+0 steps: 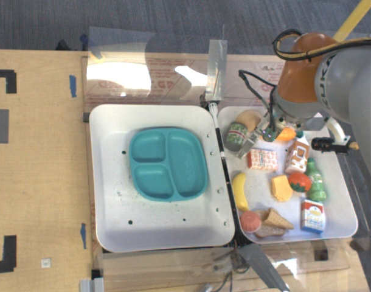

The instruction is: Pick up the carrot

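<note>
The carrot is a small orange piece lying in the upper part of the right bin, partly covered by the arm's wrist. My gripper is lowered into that bin just left of the carrot, between it and a green can. From this slant I cannot make out whether anything sits in the gripper.
The right bin is crowded: a tan bread roll, a strawberry box, an orange carton, a tomato, a cheese wedge, a banana, a juice box. A teal divided tray lies in the left bin.
</note>
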Available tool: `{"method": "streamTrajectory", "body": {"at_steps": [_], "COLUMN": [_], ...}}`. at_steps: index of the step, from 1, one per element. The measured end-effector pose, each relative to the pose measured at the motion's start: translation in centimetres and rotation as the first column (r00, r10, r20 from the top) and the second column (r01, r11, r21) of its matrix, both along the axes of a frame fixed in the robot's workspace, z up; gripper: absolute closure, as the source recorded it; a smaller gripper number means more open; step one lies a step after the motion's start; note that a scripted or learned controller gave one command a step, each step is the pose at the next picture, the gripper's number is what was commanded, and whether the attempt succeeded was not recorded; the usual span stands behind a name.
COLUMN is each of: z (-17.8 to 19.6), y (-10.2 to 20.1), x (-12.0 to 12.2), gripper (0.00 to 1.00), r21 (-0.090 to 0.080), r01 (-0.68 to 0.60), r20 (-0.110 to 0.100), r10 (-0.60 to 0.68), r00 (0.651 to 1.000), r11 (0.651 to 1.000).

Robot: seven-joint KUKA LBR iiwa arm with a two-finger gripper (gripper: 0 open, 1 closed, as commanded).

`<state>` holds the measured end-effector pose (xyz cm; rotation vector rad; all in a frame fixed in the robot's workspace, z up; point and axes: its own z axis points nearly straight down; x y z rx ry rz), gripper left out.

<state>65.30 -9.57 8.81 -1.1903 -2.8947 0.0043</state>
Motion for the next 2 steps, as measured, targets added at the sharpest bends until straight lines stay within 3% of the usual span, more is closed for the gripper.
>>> {"method": "streamTrajectory", "body": {"at_steps": [1, 2], "z": [-0.1, 0.0], "y": [-6.2, -6.0], "x": [-1.7, 0.5], "gripper": [0.00, 0.00], "r21": [-0.002, -0.015], "r01": [0.264, 0.190], "r20": [0.016, -0.023], "r10": [-0.264, -0.190], "r00": [0.965, 0.982], "r11": [0.965, 0.982]}}
